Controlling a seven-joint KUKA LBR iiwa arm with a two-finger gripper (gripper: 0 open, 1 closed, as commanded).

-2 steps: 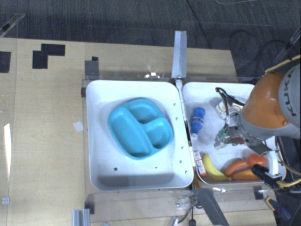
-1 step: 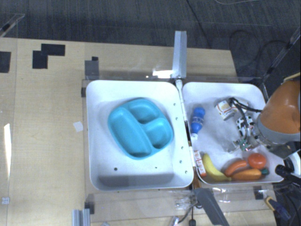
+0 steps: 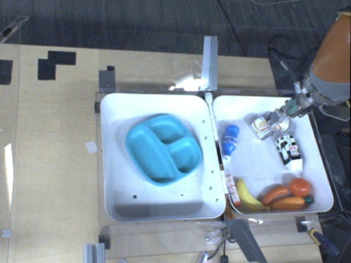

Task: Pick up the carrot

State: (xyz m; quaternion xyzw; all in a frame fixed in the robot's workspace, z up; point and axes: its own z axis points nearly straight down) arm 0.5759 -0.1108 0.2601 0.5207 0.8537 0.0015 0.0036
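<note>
The carrot (image 3: 287, 203) lies in the right bin's (image 3: 321, 147) near corner, against a tomato (image 3: 300, 187). It looks light, stiff and smooth; grip mid-length. Whether the gripper (image 3: 269, 126) is open, I cannot tell.

Left bin (image 3: 112, 147) holds a blue divided plate (image 3: 163, 148), lying flat near its centre. Right bin (image 3: 323, 169) holds a blue bottle (image 3: 229, 138) beside the dividing wall, a black-and-white cow toy (image 3: 287, 148) toward the right wall, and, grouped at the near edge, a banana (image 3: 247, 195) and a tomato (image 3: 300, 187). Both bins rest on a tan tabletop (image 3: 49, 163).
</note>
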